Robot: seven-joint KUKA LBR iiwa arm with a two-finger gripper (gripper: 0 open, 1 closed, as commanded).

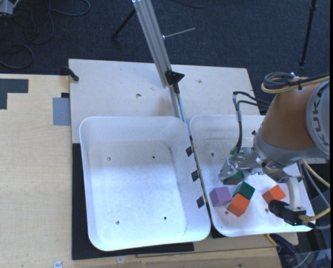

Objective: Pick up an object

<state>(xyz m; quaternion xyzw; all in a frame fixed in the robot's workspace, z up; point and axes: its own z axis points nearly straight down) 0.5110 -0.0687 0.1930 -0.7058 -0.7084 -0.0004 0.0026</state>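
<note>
In the right bin [211,128] lie a purple cube [220,196], a green cube [246,190], an orange-red block [238,205] just in front of the green one, and a second orange block [274,194] further right. The arm reaches in from the right, and my gripper [232,175] hangs low over the bin just behind the purple and green cubes. A dark greenish shape sits at its tip, too small to identify.
The left bin [94,149] adjoins the right one, with black clips [195,175] along the shared wall. A slanted aluminium rail [155,43] rises behind the bins. Cables and a black fitting [286,212] hang at the right bin's front right.
</note>
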